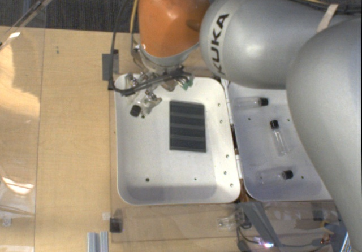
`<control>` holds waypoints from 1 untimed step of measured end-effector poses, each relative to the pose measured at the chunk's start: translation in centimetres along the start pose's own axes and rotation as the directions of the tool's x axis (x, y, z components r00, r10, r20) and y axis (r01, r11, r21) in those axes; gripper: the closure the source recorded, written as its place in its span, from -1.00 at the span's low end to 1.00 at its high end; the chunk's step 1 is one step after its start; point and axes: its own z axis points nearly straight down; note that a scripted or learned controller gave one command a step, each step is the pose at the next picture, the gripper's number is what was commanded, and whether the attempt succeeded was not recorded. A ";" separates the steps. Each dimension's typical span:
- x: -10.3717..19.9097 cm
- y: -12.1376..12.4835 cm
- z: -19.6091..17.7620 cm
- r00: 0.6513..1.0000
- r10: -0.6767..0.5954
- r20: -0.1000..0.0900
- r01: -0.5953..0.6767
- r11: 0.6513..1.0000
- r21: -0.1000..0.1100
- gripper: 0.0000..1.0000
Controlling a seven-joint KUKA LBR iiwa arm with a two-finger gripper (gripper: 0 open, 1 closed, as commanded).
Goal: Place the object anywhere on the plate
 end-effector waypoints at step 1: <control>-1.2 -1.7 -2.3 0.977 -0.215 0.001 0.215 0.977 0.000 1.00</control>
